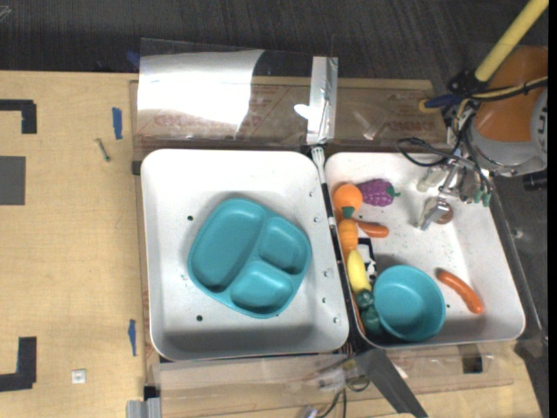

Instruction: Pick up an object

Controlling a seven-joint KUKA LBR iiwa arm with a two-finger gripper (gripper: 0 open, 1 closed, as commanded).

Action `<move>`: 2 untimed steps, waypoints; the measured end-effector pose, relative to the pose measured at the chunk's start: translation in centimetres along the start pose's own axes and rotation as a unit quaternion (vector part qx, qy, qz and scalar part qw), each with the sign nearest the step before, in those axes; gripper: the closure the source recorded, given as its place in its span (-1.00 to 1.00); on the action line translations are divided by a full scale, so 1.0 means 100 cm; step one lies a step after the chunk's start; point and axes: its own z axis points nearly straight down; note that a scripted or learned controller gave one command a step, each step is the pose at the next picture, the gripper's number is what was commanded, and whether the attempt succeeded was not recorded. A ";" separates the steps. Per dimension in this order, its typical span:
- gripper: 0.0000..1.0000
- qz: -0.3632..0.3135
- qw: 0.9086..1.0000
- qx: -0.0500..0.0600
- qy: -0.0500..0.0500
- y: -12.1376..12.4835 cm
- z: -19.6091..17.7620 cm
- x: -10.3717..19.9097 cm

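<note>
Whether the metal pincer [435, 205] is released or clenched I cannot tell, and hovering over bare floor of the right white bin [505, 259], well apart from the purple toy grapes [377, 192], it risks closing on nothing.

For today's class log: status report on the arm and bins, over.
Gripper low over right bin's far end, nothing between fingers. Orange sausage, teal bowl, purple grapes unpicked. Path unobstructed.

A teal divided plate [251, 255] lies in the left bin [165, 190].
</note>
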 end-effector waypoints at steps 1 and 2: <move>-1.00 0.010 1.000 0.000 -0.009 -0.038 0.001 0.093; -1.00 0.013 1.000 0.000 -0.009 -0.069 0.001 0.148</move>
